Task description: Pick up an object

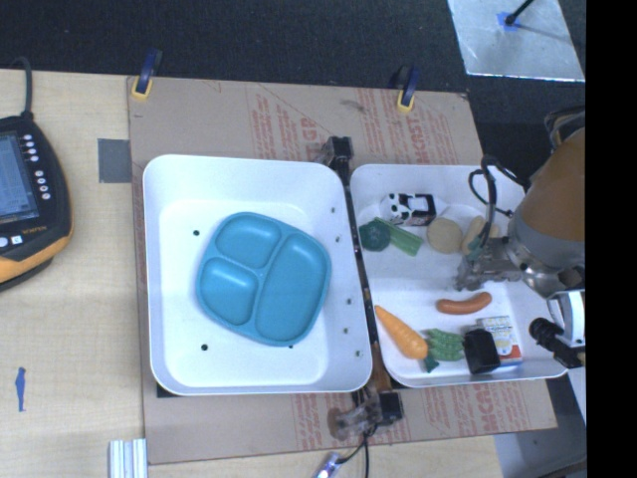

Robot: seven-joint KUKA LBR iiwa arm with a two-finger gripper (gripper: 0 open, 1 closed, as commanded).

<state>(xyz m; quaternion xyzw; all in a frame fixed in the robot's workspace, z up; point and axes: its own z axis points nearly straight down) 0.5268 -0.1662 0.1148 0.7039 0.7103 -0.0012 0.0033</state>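
The gripper (pixel 476 267) is hovering in the right bin (pixel 398 371), just above the sausage (pixel 464 305); whether its tips are spread or pressed together, I cannot tell. The sausage is lying right of the carrot (pixel 400 333) and looking light, smooth and probably slippery, so pinching across its narrow middle seems best. The arm (pixel 552 207) is blocking the bin's far right side.

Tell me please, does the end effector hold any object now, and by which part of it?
It cannot be told. The end effector is low in the right bin, just above the sausage, and nothing shows in its grasp.
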